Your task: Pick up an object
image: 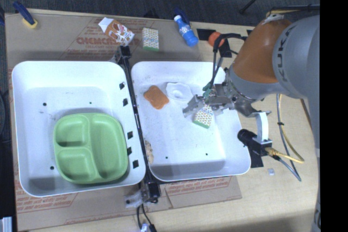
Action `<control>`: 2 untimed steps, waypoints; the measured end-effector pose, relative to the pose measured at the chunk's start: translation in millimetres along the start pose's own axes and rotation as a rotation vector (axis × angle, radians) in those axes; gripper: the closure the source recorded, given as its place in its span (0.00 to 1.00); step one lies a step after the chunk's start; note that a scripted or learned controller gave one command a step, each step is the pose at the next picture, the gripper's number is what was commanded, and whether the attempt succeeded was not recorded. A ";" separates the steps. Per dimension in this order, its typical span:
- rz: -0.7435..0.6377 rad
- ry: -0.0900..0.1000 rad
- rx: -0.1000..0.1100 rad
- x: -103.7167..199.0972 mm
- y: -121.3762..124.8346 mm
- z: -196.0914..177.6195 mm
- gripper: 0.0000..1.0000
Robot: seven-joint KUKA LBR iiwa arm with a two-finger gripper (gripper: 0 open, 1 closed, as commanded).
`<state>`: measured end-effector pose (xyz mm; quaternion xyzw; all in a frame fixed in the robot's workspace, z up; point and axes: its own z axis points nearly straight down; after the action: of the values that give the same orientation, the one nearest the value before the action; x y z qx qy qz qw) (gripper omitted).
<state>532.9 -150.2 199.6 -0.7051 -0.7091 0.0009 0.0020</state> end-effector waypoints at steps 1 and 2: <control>-0.002 0.000 0.001 19.0 -20.3 108.7 0.00; -0.006 -0.001 0.002 18.9 -20.1 98.5 1.00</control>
<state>512.3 -131.3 101.2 -0.7029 -0.7112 0.0020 0.0025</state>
